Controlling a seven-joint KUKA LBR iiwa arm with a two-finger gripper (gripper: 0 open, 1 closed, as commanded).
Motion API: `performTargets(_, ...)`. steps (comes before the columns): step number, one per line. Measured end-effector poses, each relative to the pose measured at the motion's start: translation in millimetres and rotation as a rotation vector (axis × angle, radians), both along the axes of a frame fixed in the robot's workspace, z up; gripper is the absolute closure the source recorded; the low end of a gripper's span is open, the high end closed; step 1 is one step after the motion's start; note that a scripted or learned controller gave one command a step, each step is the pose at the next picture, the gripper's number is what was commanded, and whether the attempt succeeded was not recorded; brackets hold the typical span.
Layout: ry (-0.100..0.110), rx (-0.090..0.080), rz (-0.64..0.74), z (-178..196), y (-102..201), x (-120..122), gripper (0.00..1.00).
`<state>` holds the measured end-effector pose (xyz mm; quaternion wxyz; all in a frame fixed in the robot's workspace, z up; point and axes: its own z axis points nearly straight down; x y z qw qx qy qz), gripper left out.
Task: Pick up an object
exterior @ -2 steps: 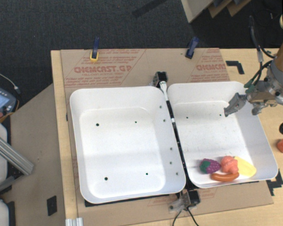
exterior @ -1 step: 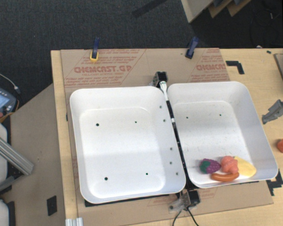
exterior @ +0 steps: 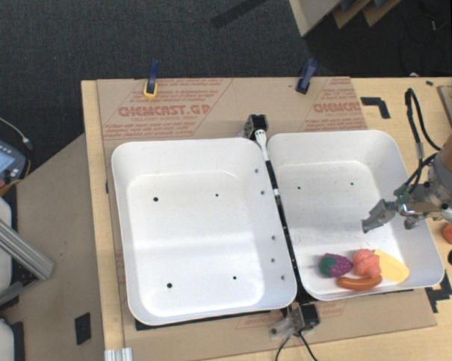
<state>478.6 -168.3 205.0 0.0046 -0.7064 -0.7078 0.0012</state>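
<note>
Down on the brown cardboard-covered desk (exterior: 208,102) sit two shallow white plastic bins side by side, their inner edges touching along a dark seam. Nothing lies on the floor of the left bin (exterior: 131,240). The right bin (exterior: 322,153) holds a small cluster of toy food in its near corner: a purple grape-like bunch (exterior: 335,265), a reddish-pink lumpy piece (exterior: 367,262) just beside it, a yellow flat wedge (exterior: 394,268) touching that piece on its far side, and an orange-red sausage-shaped piece (exterior: 359,282) lying along the near wall below them.

From the right the grey arm reaches over the right bin's rim. Its hand (exterior: 377,218) hangs above the bin floor, up and slightly right of the food cluster and apart from it. One grey finger (exterior: 375,216) points down and left toward the bin's middle. I cannot tell whether the fingers stand apart or together, since they overlap at this angle, and no object shows between them.

At the desk's far edge a yellow-and-blue clamp (exterior: 151,83) and a blue clamp (exterior: 307,76) grip the cardboard.
</note>
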Motion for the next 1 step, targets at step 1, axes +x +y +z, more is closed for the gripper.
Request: performTargets(1,-0.015,-0.007,0.002,155.2,61.7,1.4,0.00)
